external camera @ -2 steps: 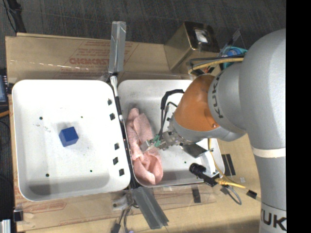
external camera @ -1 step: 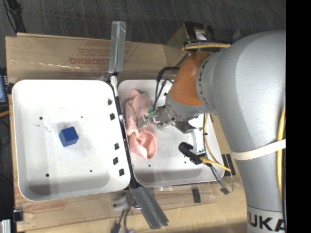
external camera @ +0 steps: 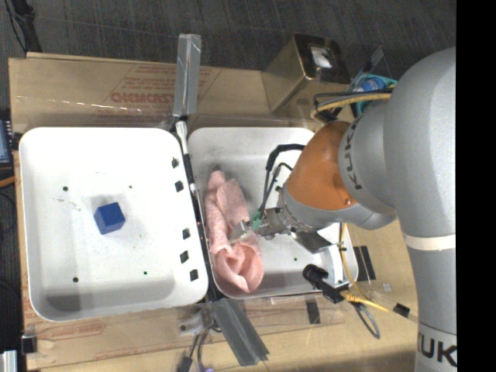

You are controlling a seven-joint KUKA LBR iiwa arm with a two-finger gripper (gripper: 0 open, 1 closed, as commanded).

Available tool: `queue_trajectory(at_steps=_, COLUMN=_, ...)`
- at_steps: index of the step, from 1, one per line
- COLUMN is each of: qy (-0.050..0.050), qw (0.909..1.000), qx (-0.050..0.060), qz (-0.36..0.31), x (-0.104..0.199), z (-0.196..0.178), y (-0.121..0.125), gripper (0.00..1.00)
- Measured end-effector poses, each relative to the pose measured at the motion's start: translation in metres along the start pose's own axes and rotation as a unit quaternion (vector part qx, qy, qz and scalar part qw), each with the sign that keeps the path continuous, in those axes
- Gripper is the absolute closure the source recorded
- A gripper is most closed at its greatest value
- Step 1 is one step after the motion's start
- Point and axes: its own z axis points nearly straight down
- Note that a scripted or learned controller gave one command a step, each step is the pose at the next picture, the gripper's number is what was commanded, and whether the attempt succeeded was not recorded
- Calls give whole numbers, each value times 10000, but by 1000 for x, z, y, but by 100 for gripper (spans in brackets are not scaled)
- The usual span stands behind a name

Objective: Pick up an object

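Grey arm (external camera: 418, 153) fills the right side, nearest the lens, orange band (external camera: 322, 173) above the wrist, reaching down into the right bin (external camera: 232, 142)

Gripper (external camera: 260, 225) sits low in that bin, tip right against the right edge of the pink cloth (external camera: 230, 231); can't tell if it's open or closed, wrist blocks the view, and can't confirm it's holding anything

Pink cloth is bunched along the right bin's left wall, long strip on top, rounded fold at the bottom near the front wall

Left bin (external camera: 46, 153) has a blue cube (external camera: 109, 217) sitting alone left of centre, well apart from the gripper

Black cables (external camera: 277, 161) loop off the wrist over the right bin

Cardboard sheet (external camera: 93, 84) lies behind both bins, tan box (external camera: 298, 72) behind the right one
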Motion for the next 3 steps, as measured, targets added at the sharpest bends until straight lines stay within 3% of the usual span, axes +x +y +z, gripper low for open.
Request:
queue_trajectory(at_steps=1, qy=-7, qw=10000, qx=-7, qz=-43, x=1, z=-1, y=74, gripper=0)
queue_trajectory(at_steps=2, qy=-16, qw=9999, qx=-12, qz=130, x=18, z=0, y=-16, gripper=0)
queue_trajectory(at_steps=3, qy=-6, qw=9999, qx=-2, qz=100, x=18, z=-10, y=-15, gripper=100)
